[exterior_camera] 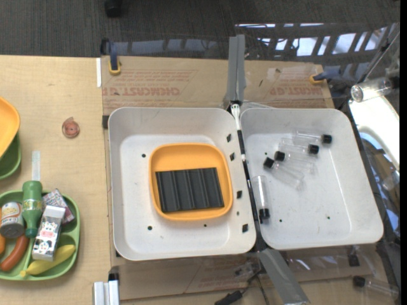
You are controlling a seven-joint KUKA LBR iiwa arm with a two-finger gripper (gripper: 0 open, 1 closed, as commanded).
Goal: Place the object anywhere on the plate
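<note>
A dark ribbed slab [191, 189] lies flat in the middle of the orange plate [189, 152], which sits in the left bin [118, 189]. In the right bin [356, 196], a scatter of clear black-capped vials [299, 152] lies toward the back, and one more vial [261, 199] rests against the dividing wall. If the slab is the task's object, the placing looks done and the arm has only to keep clear. The slant leaves it uncertain whether the slab is a loose item or part of the plate. If it is part of the plate, the next move calls for a pick among the vials and a carry across the divider. How the claw stands cannot be told.
</note>
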